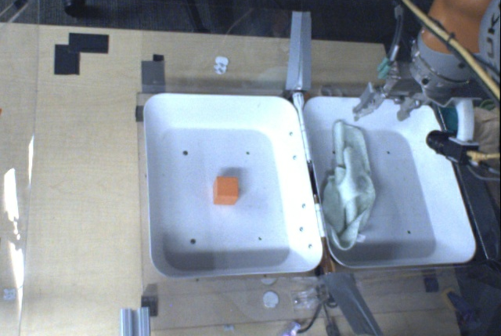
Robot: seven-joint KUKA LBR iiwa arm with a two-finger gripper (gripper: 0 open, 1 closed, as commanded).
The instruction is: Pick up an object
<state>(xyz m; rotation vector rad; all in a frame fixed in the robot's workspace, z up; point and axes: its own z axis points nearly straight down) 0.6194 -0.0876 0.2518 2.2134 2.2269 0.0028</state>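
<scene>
Two candidates for the pick. Cloth (pixel 349 184) is lying crumpled along the left side of the right bin (pixel 438 248), its left edge running close to the wall by the divider (pixel 307 162). Cube (pixel 226 190) is sitting alone near the middle of the left bin (pixel 168 170), well apart from every wall.

Claw (pixel 388 100) is hovering over the right bin's top edge, just above the cloth's upper end, fingers spread, pinching nothing. Reading this as the approach step: nothing lifted yet, no contact showing.

Next move, my guess: cloth is the nearer target. It's calling for a short shift down-frame and a descent onto the bunched middle, where folds are giving the fingers something to bite. Soft, so probably forgiving, though it may be snagging only a thin layer.

Room: open bin floor right of the cloth, plenty of space there. Left side is tight, with bin wall and divider just beside the cloth. Arm (pixel 462 5) and its cables are crowding the top right corner.

Cube option is meaning a long reach across the divider, but open floor on all sides there.
</scene>
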